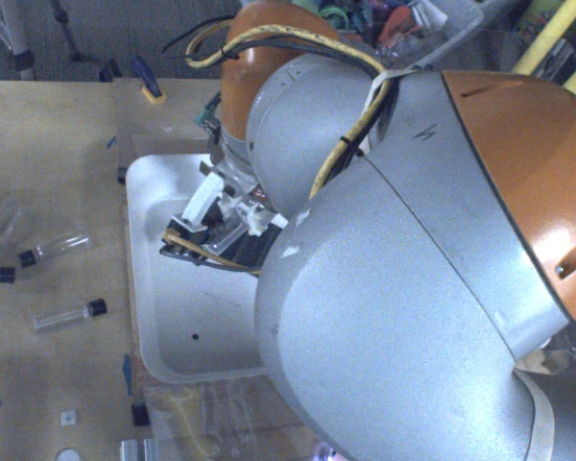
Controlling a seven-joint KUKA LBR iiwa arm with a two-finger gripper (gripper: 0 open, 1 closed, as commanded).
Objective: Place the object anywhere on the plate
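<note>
The jaws sit low in the white bin [149, 286], angled toward its left wall; whether they are parted, closed or holding anything cannot be told. The object and plate cannot be made out, so its weight, stiffness and best gripping place are beyond judging. The arm [394, 257] reaches in from the right, bent steeply downward over the bin.
</note>
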